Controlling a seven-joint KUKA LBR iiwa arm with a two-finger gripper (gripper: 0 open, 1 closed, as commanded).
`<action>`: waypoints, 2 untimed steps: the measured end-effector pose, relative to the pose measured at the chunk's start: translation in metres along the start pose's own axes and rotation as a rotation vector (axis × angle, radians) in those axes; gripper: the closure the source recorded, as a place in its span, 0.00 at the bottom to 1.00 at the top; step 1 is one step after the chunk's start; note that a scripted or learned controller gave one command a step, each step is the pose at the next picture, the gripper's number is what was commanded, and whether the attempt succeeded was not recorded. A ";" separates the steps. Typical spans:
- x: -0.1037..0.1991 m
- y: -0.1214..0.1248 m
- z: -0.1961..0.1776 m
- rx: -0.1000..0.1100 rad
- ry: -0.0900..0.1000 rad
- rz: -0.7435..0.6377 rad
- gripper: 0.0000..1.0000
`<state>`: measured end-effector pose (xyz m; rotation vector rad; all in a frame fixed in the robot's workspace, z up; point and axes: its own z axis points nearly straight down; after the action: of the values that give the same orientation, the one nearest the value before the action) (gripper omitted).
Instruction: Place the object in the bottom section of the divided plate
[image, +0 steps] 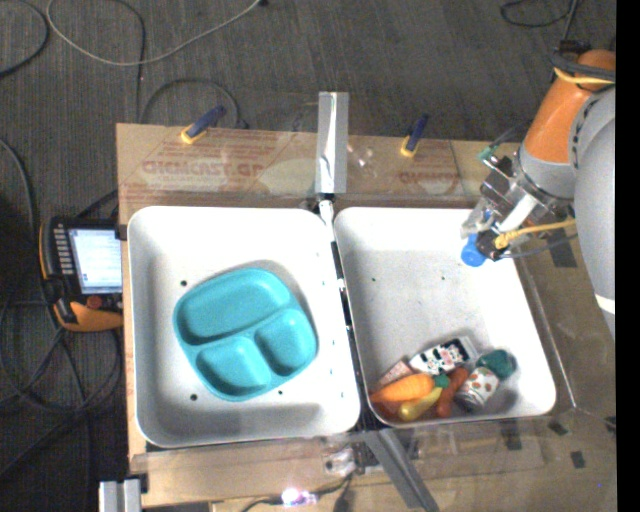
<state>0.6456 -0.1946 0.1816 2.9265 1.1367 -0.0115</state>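
A teal divided plate (246, 332) lies in the left bin (160, 240), with one long section at its upper left and two smaller ones toward the lower right. My gripper (483, 232) hovers over the upper right corner of the right bin (420, 240), far from the plate. A small blue round thing (472, 255) shows right at the gripper's lower tip; whether it is gripped I cannot tell. Along the right bin's bottom edge lie an orange carrot-like toy (403, 388), a yellow piece (420, 407), a red piece (452, 388), a black-and-white box (441, 356) and a small can (484, 379).
A metal divider (332, 150) rises at the back between the two bins. A handheld screen unit (88, 262) sits left of the bench. Clamps (203, 122) hold the board at the back. The arm (560, 120) enters from the upper right.
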 end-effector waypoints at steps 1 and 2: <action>-0.012 -0.018 0.084 0.003 0.006 -0.129 1.00; 0.010 -0.001 0.091 0.048 -0.022 -0.290 1.00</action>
<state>0.6517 -0.1882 0.0909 2.7645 1.5652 -0.0720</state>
